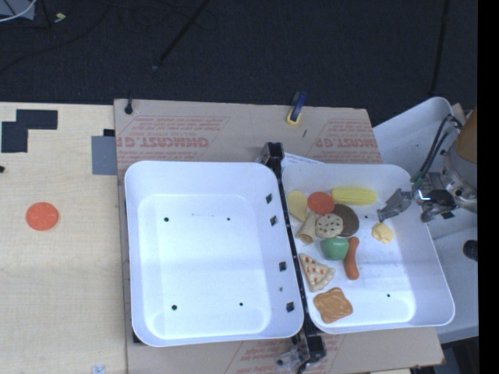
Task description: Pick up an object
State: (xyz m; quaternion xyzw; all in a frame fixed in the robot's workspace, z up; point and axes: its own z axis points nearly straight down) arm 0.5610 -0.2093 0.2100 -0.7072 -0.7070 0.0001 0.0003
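Note:
The right bin holds several toy foods: a yellow corn cob, a red tomato, a chocolate-chip cookie, a green pepper, a red sausage, a pizza slice and a brown toast piece. A small yellow piece lies apart from them toward the right. My gripper hovers over the bin's upper right, just above and right of that yellow piece. Its fingers are spread open with nothing between them.
The left bin sits beside the right one, divided from it by a black clip rail. Both rest on a cardboard sheet. An orange disc lies on the wooden bench at far left.

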